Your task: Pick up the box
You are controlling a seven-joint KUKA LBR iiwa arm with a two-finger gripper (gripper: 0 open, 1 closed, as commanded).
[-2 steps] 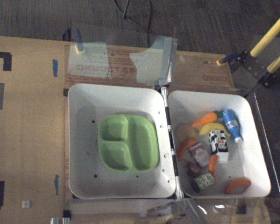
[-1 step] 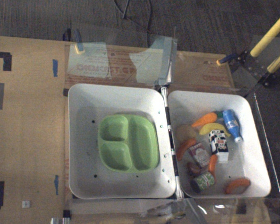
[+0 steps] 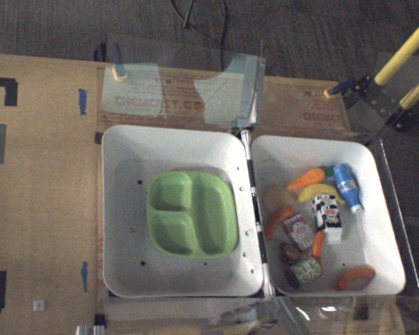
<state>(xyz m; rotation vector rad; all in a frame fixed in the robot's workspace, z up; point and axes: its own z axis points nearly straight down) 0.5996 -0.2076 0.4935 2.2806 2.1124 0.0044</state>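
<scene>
The box (image 3: 298, 231) (small, reddish label) is seen lying flat at the centre of the right bin (image 3: 386, 231), lower right of frame, beside a carton (image 3: 328, 214). The jaws' state cannot be told.

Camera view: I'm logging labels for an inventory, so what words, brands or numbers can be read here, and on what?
Red printing on the cardboard sheet behind the bins: too blurred to read.
Small box with a reddish printed face: print too small to read.
Black-and-white patterned carton: no legible text.
Blue plastic bottle: label unreadable.
Green-labelled can: label unreadable.
</scene>
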